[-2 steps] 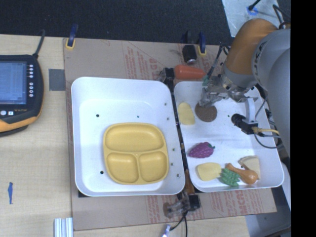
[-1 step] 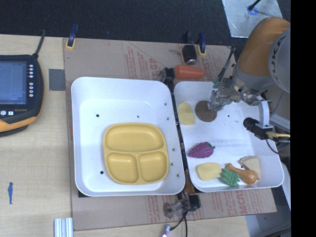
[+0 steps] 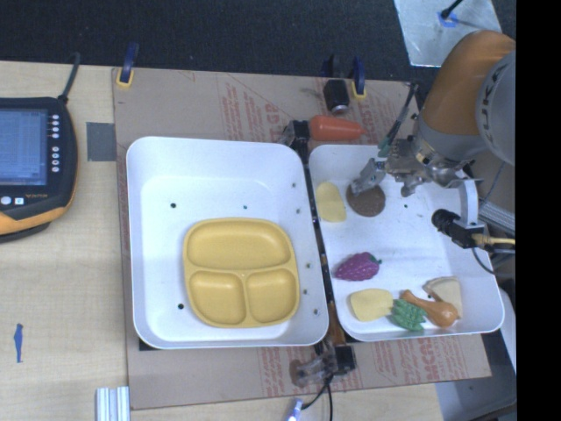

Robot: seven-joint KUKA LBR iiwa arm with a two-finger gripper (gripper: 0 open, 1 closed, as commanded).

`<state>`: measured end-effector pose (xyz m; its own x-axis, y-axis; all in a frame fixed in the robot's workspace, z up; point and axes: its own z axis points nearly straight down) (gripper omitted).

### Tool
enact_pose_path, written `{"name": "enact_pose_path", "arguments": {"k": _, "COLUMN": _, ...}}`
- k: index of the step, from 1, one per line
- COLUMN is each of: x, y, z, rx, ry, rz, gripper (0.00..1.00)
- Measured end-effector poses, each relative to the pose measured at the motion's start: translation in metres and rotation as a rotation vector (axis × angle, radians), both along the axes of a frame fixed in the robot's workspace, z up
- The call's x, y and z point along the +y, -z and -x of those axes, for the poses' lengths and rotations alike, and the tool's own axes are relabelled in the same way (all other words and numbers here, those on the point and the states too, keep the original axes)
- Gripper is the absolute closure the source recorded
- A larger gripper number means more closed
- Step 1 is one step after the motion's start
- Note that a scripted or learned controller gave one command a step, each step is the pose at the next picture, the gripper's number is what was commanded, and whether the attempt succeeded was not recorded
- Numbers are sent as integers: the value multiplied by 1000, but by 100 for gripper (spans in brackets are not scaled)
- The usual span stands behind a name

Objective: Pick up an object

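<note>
The right bin (image 3: 421, 235) holds several toy foods. There is a pale yellow piece (image 3: 330, 202) by its left wall and a brown round piece (image 3: 368, 203) just right of it. A purple grape bunch (image 3: 357, 267) lies mid-bin, and a yellow piece (image 3: 370, 304), a green item (image 3: 406, 316), a brown drumstick (image 3: 435, 309) and a tan slice (image 3: 445, 287) lie along the front. My gripper (image 3: 368, 179) hangs low over the back of this bin, right above the brown round piece. Nothing is visibly held.
The left bin (image 3: 158, 191) contains a yellow divided plate (image 3: 240, 271). An orange toy (image 3: 334, 129) lies just behind the bins where they meet. A teach pendant (image 3: 31, 160) rests on the bench at far left. The arm's black cable fitting (image 3: 456, 227) overhangs the right bin's right side.
</note>
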<state>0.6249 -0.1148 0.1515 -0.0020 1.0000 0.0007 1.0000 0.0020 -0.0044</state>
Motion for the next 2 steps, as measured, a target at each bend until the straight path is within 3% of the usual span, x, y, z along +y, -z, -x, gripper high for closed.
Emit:
{"name": "enact_pose_path", "arguments": {"k": 1, "x": -8, "y": 60, "z": -16, "rx": 2, "ry": -4, "rz": 1, "gripper": 0}}
{"name": "enact_pose_path", "arguments": {"k": 2, "x": -9, "y": 46, "z": -19, "rx": -3, "ry": -5, "rz": 2, "gripper": 100}}
